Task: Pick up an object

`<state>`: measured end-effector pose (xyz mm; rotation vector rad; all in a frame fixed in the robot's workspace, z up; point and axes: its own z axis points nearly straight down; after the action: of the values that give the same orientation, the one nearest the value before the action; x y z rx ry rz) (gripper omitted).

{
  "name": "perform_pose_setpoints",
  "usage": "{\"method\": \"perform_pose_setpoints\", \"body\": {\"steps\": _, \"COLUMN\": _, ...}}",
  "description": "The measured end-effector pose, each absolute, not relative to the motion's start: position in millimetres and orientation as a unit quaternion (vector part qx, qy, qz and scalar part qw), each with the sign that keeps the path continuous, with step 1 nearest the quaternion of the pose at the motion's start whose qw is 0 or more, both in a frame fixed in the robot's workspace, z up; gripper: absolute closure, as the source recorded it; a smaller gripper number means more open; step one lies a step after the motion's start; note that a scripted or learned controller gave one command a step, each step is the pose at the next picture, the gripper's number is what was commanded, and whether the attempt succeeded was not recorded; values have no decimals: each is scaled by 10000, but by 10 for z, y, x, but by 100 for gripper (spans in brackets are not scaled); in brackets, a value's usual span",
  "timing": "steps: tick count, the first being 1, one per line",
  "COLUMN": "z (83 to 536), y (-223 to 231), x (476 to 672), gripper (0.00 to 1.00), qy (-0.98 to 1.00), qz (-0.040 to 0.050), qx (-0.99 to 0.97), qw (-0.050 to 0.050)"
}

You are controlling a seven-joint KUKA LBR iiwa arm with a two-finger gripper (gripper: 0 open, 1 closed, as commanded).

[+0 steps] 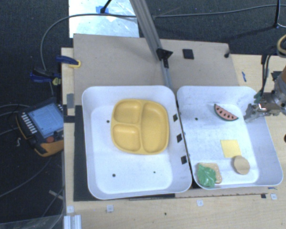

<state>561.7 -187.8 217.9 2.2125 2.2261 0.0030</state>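
Right bin, near edge: a green-topped toast piece and a round biscuit, with a yellow cheese square just behind. Farther back lay a watermelon slice; the left bin held a yellow divided plate. The tool hung over the right bin's far right edge, apart from the slice; whether it was open or closed could not be told.

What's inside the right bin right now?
The right bin holds a watermelon slice, a yellow square, a round tan piece and a green-topped toast. The end effector covers its far right edge.
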Motion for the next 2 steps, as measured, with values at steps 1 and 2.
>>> {"method": "perform_pose_setpoints", "body": {"steps": 1, "z": 2233, "y": -1403, "x": 5635, "gripper": 100, "qy": 7107, "qz": 12, "qx": 7035, "qw": 1}}
{"method": "perform_pose_setpoints", "body": {"steps": 2, "z": 2343, "y": -880, "x": 5746, "gripper": 100, "qy": 7104, "qz": 11, "qx": 7038, "qw": 8}}
